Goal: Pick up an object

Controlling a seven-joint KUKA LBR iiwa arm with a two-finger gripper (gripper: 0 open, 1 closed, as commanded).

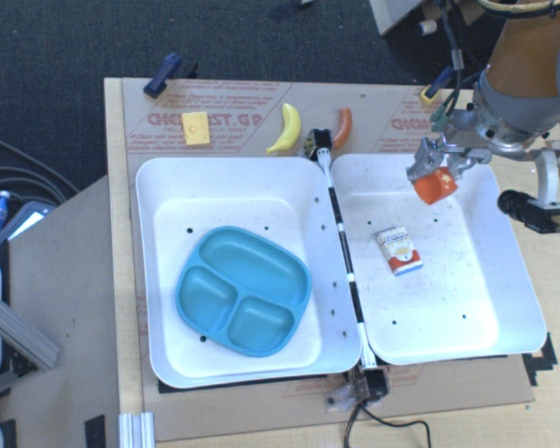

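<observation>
While the gripper [436, 177] hangs over the right bin's [504, 339] far side, I see it pinching an orange object [437, 188] — clear of the floor. Nearer lies a small carton [399, 250].

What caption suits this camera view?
Gripper holding an orange object above the right bin; small carton below.

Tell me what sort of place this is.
Probably a robotics lab's grasping test bench: a robot arm's gripper over two white bins, toy food such as a banana on the board, and loose cables on carpet.
</observation>
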